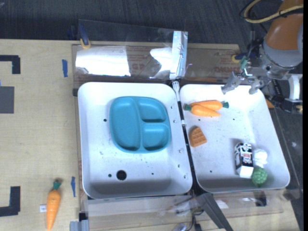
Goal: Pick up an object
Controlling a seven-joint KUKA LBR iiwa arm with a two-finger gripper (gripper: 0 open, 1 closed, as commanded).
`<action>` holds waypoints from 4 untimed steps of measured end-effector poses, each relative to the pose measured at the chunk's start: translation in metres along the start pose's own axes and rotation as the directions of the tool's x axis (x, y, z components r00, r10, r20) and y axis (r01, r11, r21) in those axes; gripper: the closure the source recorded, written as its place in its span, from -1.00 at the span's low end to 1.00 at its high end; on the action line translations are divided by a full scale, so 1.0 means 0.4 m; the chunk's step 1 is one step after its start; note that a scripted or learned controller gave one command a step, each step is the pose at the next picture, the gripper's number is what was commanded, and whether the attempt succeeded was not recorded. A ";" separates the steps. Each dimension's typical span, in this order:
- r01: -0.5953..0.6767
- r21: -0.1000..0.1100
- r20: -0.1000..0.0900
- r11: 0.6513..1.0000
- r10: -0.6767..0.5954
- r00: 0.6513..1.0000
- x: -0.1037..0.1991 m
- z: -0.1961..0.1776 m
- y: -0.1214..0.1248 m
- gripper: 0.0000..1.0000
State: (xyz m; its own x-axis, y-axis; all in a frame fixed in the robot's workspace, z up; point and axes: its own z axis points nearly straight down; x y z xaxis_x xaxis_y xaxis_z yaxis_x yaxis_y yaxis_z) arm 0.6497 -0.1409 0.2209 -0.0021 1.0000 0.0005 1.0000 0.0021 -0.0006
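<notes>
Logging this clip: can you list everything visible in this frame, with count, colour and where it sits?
White bins: 2, white, side by side on the bench; left bin, right bin.
Divided plate: 1, blue, middle of the left bin.
Carrots in bin: 2, orange, lying together near the far left of the right bin.
Waffle-like piece: 1, tan-orange, left side of the right bin, nearer than the carrots.
Black-and-white carton: 1, near right of the right bin.
Green item: 1, beside the carton, near right corner.
Carrot on bench: 1, orange with green top, outside the bins, near left.
Pincer: 1, grey, over the far edge of the right bin, holding nothing.
</notes>
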 end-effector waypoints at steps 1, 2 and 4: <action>0.149 0.008 -0.002 0.989 -0.148 0.989 0.031 0.209 0.039 -1.00; 0.130 -0.005 0.002 0.992 -0.130 0.992 0.100 0.335 0.047 -1.00; 0.130 -0.015 0.000 0.991 -0.130 0.991 0.277 0.072 0.052 1.00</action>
